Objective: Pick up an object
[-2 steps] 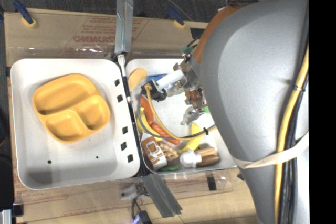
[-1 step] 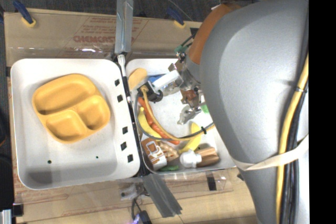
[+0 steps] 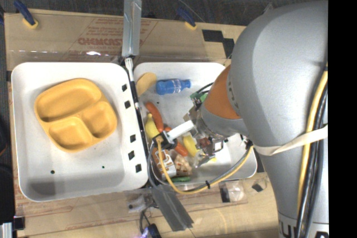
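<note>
We are seeing a yellow plastic three-compartment tray [image 3: 75,112] lying in the left white bin [image 3: 28,175]. In the right white bin [image 3: 223,71], a blue plastic bottle [image 3: 173,86] is lying near the top wall, w/ small toy foods [image 3: 167,147] below. The grey gripper [image 3: 203,142] is hanging over this pile; we cannot tell its finger state.

The grey arm [image 3: 279,75] bends down, wrist low, orange band showing.

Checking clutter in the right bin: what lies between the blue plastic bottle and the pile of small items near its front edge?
In the camera view, an orange carrot-shaped toy lies between the blue plastic bottle and the pile of small items.
</note>
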Robot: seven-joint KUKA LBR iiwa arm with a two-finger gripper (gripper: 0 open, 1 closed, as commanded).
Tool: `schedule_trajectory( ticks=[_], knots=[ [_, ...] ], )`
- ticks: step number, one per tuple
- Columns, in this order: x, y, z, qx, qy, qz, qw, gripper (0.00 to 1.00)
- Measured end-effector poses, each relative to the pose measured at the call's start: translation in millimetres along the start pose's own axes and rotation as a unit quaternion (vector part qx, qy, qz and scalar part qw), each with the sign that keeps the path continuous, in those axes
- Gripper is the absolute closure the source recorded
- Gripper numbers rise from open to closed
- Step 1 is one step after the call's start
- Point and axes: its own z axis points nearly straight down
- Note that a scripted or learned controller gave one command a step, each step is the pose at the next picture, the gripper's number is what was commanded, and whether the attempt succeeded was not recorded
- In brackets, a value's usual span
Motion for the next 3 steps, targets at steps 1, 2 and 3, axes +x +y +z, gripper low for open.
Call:
schedule_trajectory(
  ticks=[1, 2, 3],
  knots=[
    [50.9, -6.2, -55.6, 0.000, 0.002, 0.012, 0.9999, 0.00],
    [-27.4, -7.0, -10.4, 0.001, -0.003, 0.013, 0.9999, 0.00],
    [57.5, 3.9, 0.6, 0.000, -0.001, 0.003, 1.0000, 0.00]
  ],
)
